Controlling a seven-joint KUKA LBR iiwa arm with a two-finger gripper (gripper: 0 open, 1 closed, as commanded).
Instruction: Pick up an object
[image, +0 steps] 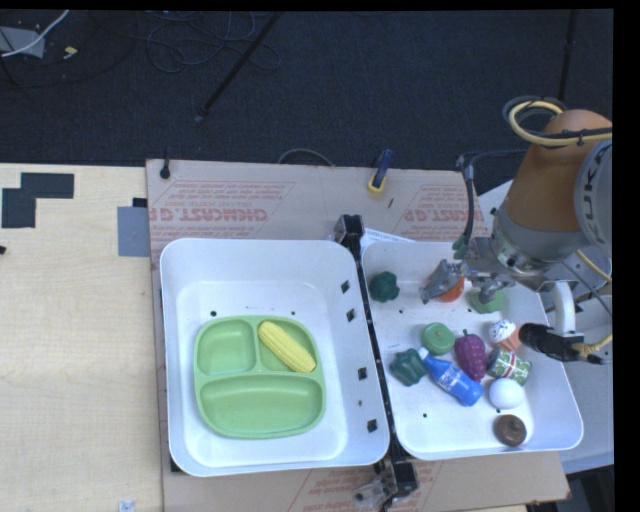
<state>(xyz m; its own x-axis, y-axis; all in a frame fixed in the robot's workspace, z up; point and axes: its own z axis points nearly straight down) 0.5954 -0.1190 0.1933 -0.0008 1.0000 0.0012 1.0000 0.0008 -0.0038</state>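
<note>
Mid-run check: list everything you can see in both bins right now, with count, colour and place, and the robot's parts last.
Bins: 2, white, side by side.
Divided plate: 1, green, left bin.
Corn cob: 1, yellow, plate's upper right compartment.
Dark green toys: 2, right bin, upper left and centre.
Round green piece: 1, right bin centre.
Grapes: 1, purple.
Bottle: 1, blue.
Ball: 1, white.
Brown disc: 1, lower right.
Orange item: 1, under tool.
Arm: 1, grey and orange.
Tool: 1, grey, right bin's top.
</note>
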